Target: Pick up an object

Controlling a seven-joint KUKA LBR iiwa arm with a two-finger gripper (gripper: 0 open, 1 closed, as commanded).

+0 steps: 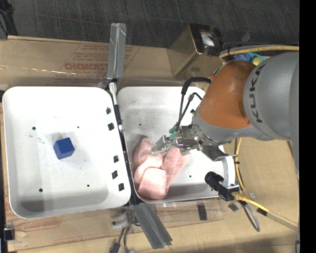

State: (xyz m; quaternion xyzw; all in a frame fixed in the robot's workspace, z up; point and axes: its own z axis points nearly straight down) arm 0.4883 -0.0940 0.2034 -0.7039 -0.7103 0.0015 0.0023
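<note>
A pink soft cloth-like object (155, 168) lies bunched in the right bin (147, 101), toward its front left. My gripper (171, 143) reaches in from the right and sits low over the pink object's upper right part, its metal fingers touching or just above the fabric. A small blue cube (64, 147) rests in the left bin (21, 194), left of centre. The grey arm with its orange band (229, 96) covers the right bin's right half.
A metal divider (117, 125) with black clips separates the two bins. A cardboard sheet (52, 57) lies behind them, with a small tan box (192, 49) at the back. Cables (247, 199) run along the right bin's front right corner.
</note>
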